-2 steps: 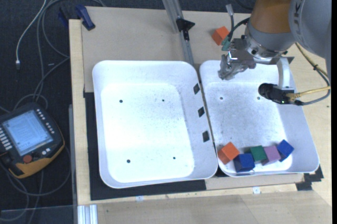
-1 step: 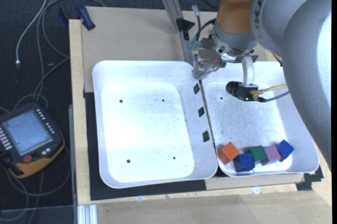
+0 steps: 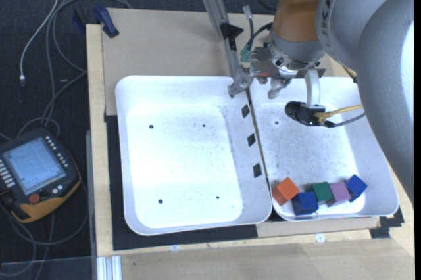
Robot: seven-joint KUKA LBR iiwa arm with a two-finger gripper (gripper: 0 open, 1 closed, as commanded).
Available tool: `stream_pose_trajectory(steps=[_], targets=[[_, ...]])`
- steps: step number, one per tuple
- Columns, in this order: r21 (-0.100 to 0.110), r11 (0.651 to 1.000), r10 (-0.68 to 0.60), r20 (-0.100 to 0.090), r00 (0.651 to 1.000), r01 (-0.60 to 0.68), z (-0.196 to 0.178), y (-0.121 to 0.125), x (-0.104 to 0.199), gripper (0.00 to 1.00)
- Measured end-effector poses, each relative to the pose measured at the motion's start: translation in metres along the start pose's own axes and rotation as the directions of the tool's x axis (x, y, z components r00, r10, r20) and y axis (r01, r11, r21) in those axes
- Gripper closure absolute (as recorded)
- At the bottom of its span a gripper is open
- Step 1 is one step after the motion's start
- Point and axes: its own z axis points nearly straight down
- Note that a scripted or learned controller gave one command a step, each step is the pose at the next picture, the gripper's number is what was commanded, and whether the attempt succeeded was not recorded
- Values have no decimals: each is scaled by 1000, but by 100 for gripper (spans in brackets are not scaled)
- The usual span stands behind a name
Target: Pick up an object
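Observation:
Several small blocks lie in a row along the near edge of the right bin [image 3: 368,140]: an orange one [image 3: 286,190], a dark blue one [image 3: 304,202], a green one [image 3: 322,192], a pale purple one [image 3: 339,191] and a blue one [image 3: 356,185]. My gripper [image 3: 272,87] hangs over the far left corner of the right bin, close to the divide between the bins. It is well apart from the blocks, and I see nothing in it. The wrist hides its underside.
The left bin [image 3: 131,140] has a speckled white floor. A slanted metal pole [image 3: 214,2] ends at the far rim between the bins, just left of the gripper. A blue clamp [image 3: 105,21] sits at the bench's far left corner.

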Motion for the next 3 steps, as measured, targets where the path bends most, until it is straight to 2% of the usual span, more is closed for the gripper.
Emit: stream_pose_trajectory(steps=[1, 2, 3], targets=[[-2, 1000, -2, 0, 1000, 2, -11, 1, 1, 100], [1, 1000, -3, -2, 1000, 3, 9, 8, 44, 100], [-1, 1000, 3, 0, 1000, -3, 8, 12, 36, 100]])
